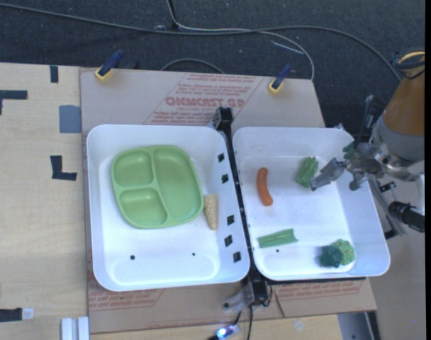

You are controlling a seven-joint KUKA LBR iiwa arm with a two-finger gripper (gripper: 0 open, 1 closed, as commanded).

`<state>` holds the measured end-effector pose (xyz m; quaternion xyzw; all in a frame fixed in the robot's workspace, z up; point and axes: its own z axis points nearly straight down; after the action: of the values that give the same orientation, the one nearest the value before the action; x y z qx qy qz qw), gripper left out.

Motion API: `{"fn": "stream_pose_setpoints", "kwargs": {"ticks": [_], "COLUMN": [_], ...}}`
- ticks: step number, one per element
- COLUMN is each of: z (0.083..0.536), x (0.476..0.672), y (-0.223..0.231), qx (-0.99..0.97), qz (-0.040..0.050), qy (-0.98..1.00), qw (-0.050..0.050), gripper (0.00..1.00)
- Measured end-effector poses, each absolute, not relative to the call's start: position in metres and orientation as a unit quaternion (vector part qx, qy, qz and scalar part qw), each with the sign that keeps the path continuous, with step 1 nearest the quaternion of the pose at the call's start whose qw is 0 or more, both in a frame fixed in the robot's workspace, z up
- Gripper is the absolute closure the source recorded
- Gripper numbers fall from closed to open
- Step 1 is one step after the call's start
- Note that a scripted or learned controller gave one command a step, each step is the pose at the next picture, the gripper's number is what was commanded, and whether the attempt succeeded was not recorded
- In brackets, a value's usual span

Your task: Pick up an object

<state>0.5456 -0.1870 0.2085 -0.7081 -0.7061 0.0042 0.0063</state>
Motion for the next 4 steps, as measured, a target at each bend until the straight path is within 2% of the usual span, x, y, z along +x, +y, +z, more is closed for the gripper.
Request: {"fn": "stream_pose_setpoints", "kwargs": {"ticks": [1,2,3,4], "z": [0.216,0.156,0.105,0.085], "x": [0.549,0.553,0.545,0.546], "y": [-0.186,-0.193,-0.2,-0.2], "qx": [-0.707,-0.707,-0.707,-0.707], "qz": [0.0005,0.0023,0.0021,0.0007], "qy": [-0.707,-0.707,-0.707,-0.708], "qw": [0.001,0.003,0.002,0.0], "gripper": [0.0,0.0,0.0,0.0]}}
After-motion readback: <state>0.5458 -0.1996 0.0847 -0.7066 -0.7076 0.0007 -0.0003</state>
